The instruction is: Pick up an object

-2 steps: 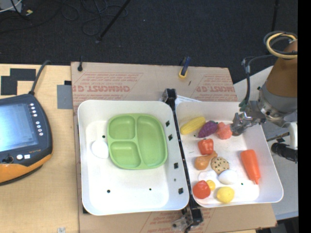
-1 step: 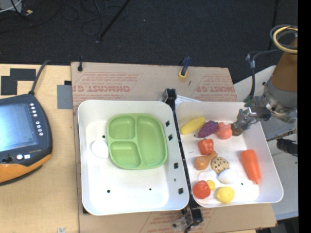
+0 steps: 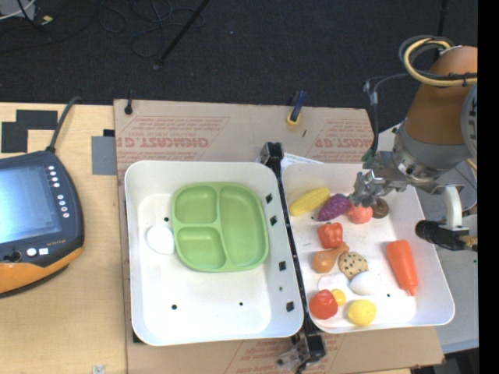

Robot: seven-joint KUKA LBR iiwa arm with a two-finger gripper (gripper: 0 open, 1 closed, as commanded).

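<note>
Camera view: the end effector (image 3: pixel 365 194) hangs low over the right bin (image 3: pixel 437 287), at a small pink-red toy (image 3: pixel 360 213) beside purple grapes (image 3: pixel 334 206) (whether its fingers are apart or clamped, I cannot tell). A green divided plate (image 3: pixel 219 227) lies in the left bin (image 3: pixel 148 287).
</note>
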